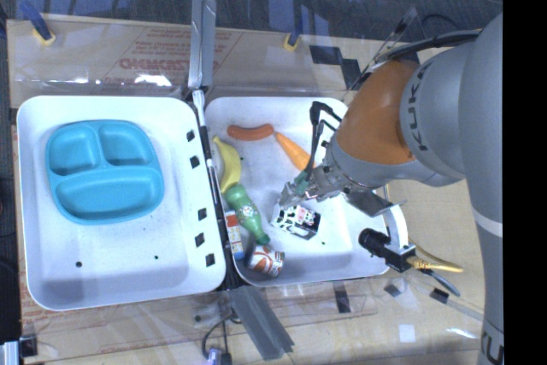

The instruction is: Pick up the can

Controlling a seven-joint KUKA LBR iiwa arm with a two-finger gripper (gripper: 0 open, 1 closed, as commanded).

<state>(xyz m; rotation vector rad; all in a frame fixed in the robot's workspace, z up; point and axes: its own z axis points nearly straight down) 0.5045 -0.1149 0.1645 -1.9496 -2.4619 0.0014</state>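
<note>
White bins (51, 269) sit on a wooden bench (128, 55), dark floor behind.

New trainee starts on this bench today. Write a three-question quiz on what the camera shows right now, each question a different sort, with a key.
1. True or false: the blue divided plate lies in the same bin as the banana.
2. Multiple choice: the can lies at the right bin's A) far rim, B) near left corner, C) middle.
3. Fill in: just beyond the can lies a green ____.

Key
1. False: the plate is in the left bin.
2. B.
3. Bottle.

The gripper is over a small black-and-white box, apart from the can.
</note>
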